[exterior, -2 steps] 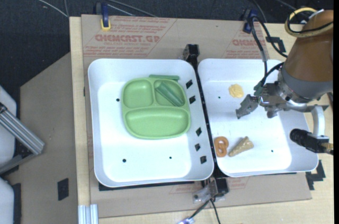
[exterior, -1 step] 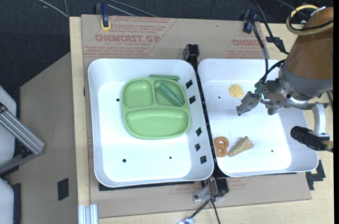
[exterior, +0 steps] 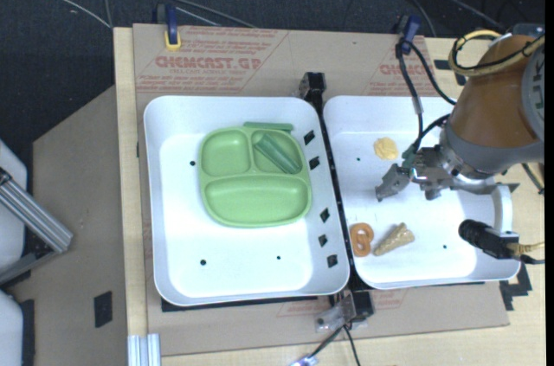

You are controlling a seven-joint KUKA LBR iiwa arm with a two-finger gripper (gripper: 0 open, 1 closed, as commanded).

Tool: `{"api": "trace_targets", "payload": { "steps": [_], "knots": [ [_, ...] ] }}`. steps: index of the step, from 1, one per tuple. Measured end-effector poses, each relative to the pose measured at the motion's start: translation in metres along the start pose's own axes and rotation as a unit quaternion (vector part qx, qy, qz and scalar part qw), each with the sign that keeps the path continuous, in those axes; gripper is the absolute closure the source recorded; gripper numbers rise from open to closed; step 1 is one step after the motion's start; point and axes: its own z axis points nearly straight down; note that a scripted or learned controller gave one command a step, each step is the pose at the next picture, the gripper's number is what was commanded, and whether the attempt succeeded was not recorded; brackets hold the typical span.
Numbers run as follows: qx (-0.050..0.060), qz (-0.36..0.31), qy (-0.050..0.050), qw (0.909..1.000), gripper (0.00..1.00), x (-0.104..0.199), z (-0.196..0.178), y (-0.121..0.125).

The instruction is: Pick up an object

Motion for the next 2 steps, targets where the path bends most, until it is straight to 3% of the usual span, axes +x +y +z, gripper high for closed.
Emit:
{"api": "trace_targets", "payload": {
  "steps": [2],
  "knots": [
    [-0.001, 0.0, 0.0, 1.0, 0.0, 0.001, 0.081, 0.006]
  ]
}}
